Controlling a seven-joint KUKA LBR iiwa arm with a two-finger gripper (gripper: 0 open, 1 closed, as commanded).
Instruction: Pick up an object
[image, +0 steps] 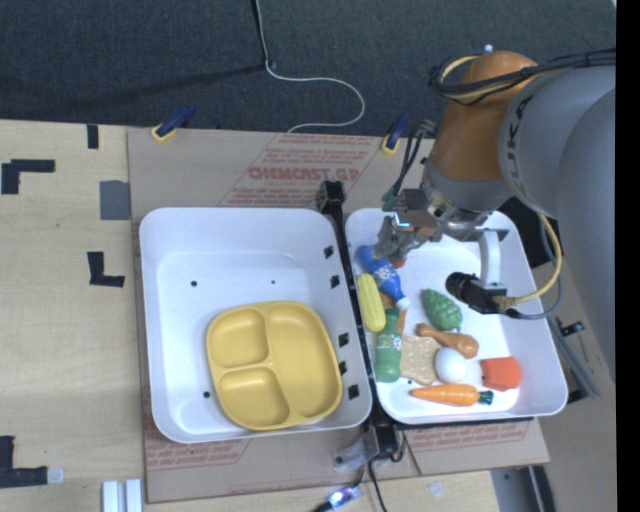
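Observation:
The right bin (535, 400) holds several toy foods along its left and front sides. Among them are a blue bottle-like item (383, 273), a yellow corn cob (371, 302), a dark green vegetable (441, 309), a drumstick (450, 340), a white egg (455, 369), an orange block (501, 373) and a carrot (450, 396). My gripper (397, 237) hangs at the bin's back left corner, directly over the blue item. Its fingers point down at that item, and I cannot make out their spacing.
The left bin (165, 300) holds a yellow divided plate (273, 361) at its front. A black clip (331, 196) sits where the two bins meet at the back. The grey arm and orange band (480, 110) cover the right bin's back right.

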